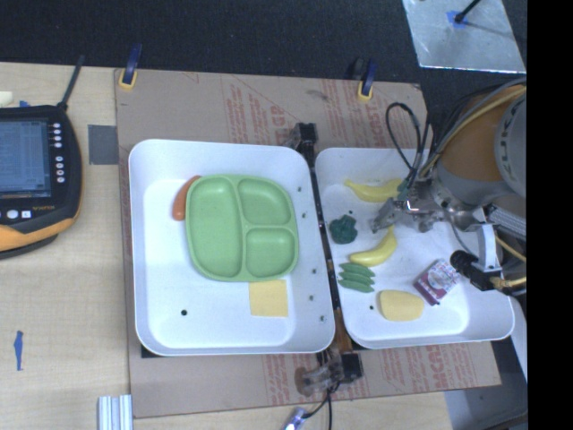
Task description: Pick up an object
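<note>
Banana (376, 250) lies in the right bin (483, 330), long axis slanting, just near-left of the gripper (394, 215); whether its fingers are open cannot be told.

Dark carpet floor (224, 16) behind; pale wooden bench (63, 330); brown cardboard sheet (233, 106) clamped on top.

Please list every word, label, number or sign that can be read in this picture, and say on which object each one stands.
No text here can be read for certain.
Cardboard sheet under the bins: faint red printing, too blurred to read.
Handheld control pad at the left: screen content and button marks, too small to read.
Small clear packet in the right bin: possible print, unreadable.
</note>
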Robot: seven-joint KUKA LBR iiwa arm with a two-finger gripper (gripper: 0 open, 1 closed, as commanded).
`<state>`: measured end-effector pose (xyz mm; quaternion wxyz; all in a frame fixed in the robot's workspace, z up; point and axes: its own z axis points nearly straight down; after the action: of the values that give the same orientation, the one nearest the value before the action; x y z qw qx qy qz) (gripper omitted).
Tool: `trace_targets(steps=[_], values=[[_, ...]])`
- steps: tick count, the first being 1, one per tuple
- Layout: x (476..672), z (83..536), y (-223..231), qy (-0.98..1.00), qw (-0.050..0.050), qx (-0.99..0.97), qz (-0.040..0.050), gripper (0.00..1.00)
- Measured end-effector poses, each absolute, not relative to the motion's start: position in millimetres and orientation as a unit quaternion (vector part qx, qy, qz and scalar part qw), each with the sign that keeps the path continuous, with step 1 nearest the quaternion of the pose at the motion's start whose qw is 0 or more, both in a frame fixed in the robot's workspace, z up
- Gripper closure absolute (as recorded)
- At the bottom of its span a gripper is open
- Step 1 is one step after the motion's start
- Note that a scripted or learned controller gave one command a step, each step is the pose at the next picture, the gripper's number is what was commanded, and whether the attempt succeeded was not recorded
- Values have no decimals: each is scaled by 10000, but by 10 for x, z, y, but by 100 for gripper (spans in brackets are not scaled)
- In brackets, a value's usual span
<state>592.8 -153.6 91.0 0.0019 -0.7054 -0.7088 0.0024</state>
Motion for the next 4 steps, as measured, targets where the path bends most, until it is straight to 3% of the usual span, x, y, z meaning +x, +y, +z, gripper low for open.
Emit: trace_targets(steps=[1,2,3,4], values=[[5738,914,-1295,-7093,20,-7049,22,0],[5736,1016,-1308,-7104,21,-7038,37,100],[6120,1925,-576,-7087,10,-7055,3,100],[5845,2284,-42,-7084,21,-7058,11,100]])
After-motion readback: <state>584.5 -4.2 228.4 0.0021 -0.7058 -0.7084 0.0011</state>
